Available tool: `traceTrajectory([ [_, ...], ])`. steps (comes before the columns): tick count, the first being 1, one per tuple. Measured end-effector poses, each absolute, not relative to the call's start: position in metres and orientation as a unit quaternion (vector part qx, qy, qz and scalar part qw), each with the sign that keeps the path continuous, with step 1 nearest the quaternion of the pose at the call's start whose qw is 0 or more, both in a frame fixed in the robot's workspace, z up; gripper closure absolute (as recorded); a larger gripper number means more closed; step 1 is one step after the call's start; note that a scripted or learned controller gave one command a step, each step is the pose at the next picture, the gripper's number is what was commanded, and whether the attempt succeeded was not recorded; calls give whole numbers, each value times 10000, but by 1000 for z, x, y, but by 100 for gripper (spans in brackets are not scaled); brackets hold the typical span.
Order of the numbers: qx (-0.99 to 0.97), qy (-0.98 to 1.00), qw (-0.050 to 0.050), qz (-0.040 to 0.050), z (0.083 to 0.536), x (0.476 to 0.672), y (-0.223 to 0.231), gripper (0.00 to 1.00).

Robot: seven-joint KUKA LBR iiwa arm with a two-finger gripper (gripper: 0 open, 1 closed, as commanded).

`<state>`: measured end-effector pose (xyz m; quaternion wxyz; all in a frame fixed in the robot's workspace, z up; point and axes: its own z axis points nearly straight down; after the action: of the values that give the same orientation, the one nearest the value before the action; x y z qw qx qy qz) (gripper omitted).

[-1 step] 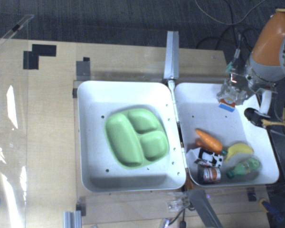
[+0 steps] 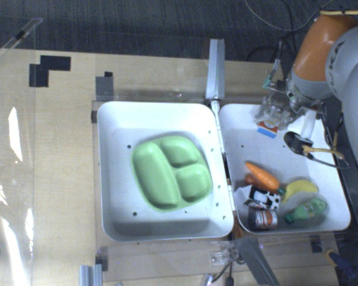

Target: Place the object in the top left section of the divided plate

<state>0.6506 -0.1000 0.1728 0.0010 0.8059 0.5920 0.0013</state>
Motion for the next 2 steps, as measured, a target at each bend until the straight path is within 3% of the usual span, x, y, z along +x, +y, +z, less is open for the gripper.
traceTrajectory([
  [1,7860,6183,11,19,222,607,-17,100],
  [2,7537,6573,8,13,227,593,45,100],
])
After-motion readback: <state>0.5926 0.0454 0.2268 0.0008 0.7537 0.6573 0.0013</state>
